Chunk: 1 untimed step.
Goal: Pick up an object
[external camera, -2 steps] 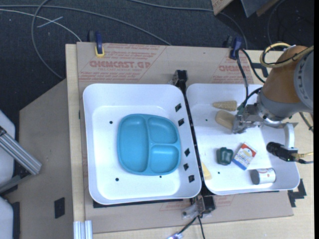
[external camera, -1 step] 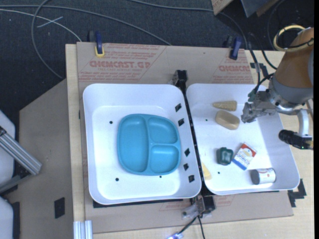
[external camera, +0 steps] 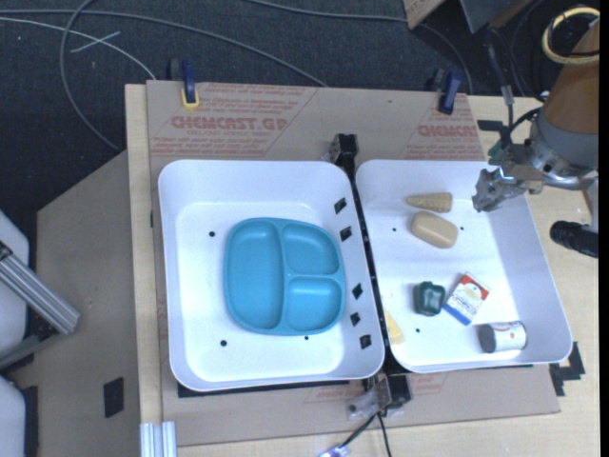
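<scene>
Two white bins are set side by side on the counter (external camera: 143, 284), which is covered by a brown sheet printed with red lettering. The left bin (external camera: 181, 255) is occupied by a blue plate (external camera: 283, 276) with three compartments, placed roughly at its centre.

Several small things are spread over the right bin (external camera: 533, 255). A tan cone-shaped piece (external camera: 429, 201) is seen near the far side, and just in front of it a tan oval block (external camera: 433, 229) is laid, the two near but apart. Lower down, a dark green object (external camera: 428, 299) is found just beside a small red, white and blue carton (external camera: 466, 298). A short can (external camera: 501, 336) is lying on its side close to the near right corner. A small yellow piece (external camera: 392, 327) is seen at the bin's near left edge.

The arm (external camera: 571, 112) is reached in from the right, and the claw (external camera: 491, 190) is hung over the far right part of the right bin, to the right of the cone. Nothing is seen between its fingers; how far they are parted cannot be told.

Two clamps are fixed at the counter's far edge, a blue and yellow one (external camera: 189, 86) and a blue one (external camera: 447, 91).
</scene>
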Available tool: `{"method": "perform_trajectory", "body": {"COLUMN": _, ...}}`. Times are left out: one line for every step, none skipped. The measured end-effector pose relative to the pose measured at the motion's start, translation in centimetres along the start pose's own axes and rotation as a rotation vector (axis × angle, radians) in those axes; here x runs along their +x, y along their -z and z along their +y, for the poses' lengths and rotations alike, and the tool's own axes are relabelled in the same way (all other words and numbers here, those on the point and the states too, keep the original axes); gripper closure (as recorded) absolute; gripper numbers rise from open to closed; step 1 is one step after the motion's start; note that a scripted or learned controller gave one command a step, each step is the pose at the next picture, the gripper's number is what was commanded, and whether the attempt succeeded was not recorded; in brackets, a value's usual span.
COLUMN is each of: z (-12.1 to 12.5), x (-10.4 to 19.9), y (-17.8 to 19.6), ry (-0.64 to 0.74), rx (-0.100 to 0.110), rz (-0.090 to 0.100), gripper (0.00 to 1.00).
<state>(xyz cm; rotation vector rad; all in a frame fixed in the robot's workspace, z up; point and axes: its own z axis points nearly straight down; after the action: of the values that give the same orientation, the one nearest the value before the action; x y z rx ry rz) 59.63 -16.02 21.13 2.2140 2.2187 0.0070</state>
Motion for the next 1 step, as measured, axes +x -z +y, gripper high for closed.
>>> {"method": "perform_trajectory", "body": {"z": 0.09, "x": 0.01, "y": 0.49, "ry": -0.001, "rx": 0.005, "rz": 0.001, "gripper": 1.0}}
